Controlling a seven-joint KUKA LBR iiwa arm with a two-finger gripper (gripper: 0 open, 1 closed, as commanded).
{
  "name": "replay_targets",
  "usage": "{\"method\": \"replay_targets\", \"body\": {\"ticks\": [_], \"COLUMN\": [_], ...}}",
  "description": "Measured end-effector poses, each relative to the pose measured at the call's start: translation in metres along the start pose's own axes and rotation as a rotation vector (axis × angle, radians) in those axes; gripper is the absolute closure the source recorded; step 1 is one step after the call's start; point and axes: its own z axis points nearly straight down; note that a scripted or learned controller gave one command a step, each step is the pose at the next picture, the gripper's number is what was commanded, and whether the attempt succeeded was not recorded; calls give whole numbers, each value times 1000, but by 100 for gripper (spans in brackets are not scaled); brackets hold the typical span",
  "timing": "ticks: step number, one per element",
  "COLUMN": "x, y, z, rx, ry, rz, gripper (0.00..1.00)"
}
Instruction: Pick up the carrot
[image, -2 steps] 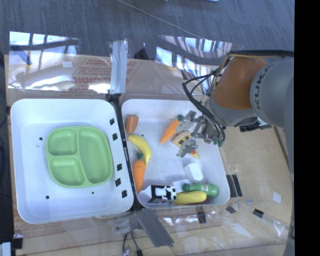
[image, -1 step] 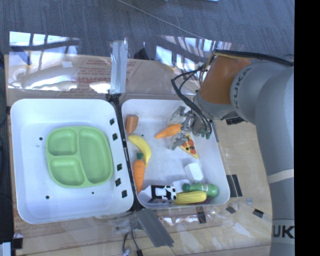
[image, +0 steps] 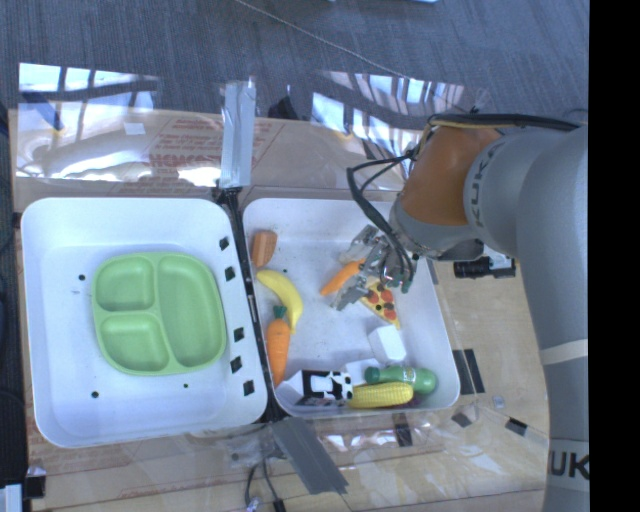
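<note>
Claw over the right bin, carrot by the divider

The carrot (image: 278, 345) lies along the right bin's (image: 440, 330) left wall, beside the banana (image: 283, 293). It looks light, stiff and smooth; its thick middle seems the best hold. Whether the claw (image: 368, 268) is spread cannot be told.

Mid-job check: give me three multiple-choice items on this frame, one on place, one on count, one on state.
1. The carrot lies:
A. on the green plate
B. in the right bin, by its left wall
C. outside both bins

2. The plate's compartments number:
A. two
B. three
C. five

3. The carrot is:
A. lying flat, apart from the gripper
B. lifted above the bin
C. under the plate

Key:
1 B, the carrot sits below the banana by the right bin's left wall.
2 B, the green plate has three wells.
3 A, the gripper is over the bin's middle.
</note>
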Motion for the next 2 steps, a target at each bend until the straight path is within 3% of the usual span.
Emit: {"method": "replay_targets", "body": {"ticks": [1,2], "x": [-1,28], "y": [2,-22], "z": [-11,-49], "rx": [0,0], "ry": [-2,2], "rz": [-10,518], "gripper": [100,100]}}
